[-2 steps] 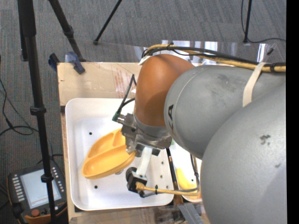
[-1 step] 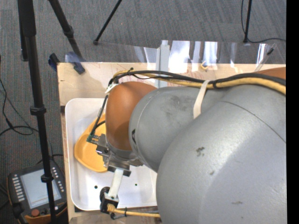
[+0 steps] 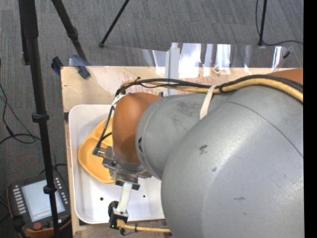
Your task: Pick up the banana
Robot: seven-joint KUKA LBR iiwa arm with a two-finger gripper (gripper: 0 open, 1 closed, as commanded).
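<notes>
Grey metal takes up the near ground: the arm's [image 3: 233, 167] big casing spreads from about 3 o'clock down to 6 o'clock, with a yellow cable [image 3: 257, 84] strapped along its top edge. Beyond it, toward 9 o'clock, the orange band [image 3: 130, 128] sits above the wrist, and the wrist reaches down over the left bin [image 3: 89, 202]. The gripper [image 3: 124, 180] hangs below the band at roughly 7 o'clock; its tips are masked by the wrist hardware, so I cannot tell how it stands or whether it has anything. A white bracket with a small black fitting [image 3: 119, 212] juts out under it toward the bin's near rim.

Just left of the wrist, at about 9 o'clock, a yellow curved shape [image 3: 91, 157] lies on the bin floor, part of it tucked under the arm. It may be the banana, though its broad outline looks more like a dish, so I would not swear to it.

Farther off lie the plywood bench top [image 3: 99, 83], then tripod legs [image 3: 34, 83] on grey carpet.

Judging by this, the arm is over the target area, but no grasp or lift is evident; the pick is yet to be done.
</notes>
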